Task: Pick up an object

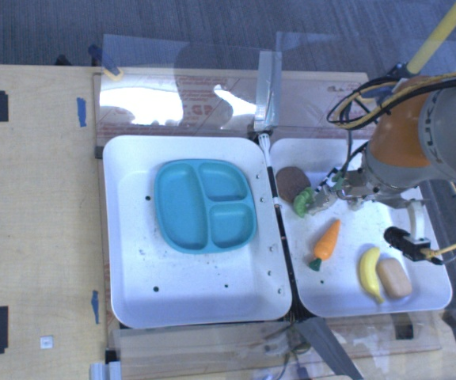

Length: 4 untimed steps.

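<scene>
- the gripper sits low in the right bin, at its upper left part, its tip right against a small green object; whether that piece is actually between the fingers or just beside them i cannot tell, and how wide the jaws stand is not clear from this slant.
- the green object lies just toward the bin divider from the tip, touching or nearly touching a brown rounded lump above it.
- a carrot lies below the tip, a little apart, its long axis running diagonally with the green stem end lowest.
- further out, near the bin's lower right, a banana lies beside a tan bread-like piece, both well apart from the tip.
- the left bin holds a blue divided plate.
- judging by position, the green piece is the likeliest pick.
- no readable labels, brands or writing anywhere.
</scene>
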Each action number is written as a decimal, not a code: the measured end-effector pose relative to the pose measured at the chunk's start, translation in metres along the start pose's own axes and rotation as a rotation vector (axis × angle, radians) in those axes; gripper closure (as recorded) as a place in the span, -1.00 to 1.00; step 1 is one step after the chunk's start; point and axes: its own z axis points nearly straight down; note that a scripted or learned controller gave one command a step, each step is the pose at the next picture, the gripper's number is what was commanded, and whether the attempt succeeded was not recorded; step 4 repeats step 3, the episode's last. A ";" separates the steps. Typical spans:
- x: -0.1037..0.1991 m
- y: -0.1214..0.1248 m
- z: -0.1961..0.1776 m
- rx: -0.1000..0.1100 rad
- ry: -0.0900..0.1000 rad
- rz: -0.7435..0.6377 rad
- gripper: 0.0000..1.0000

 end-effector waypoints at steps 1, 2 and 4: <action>0.023 -0.052 0.003 0.008 0.005 -0.202 -1.00; 0.022 -0.050 -0.009 0.001 0.001 -0.200 1.00; 0.100 0.000 -0.098 0.003 0.007 -0.223 1.00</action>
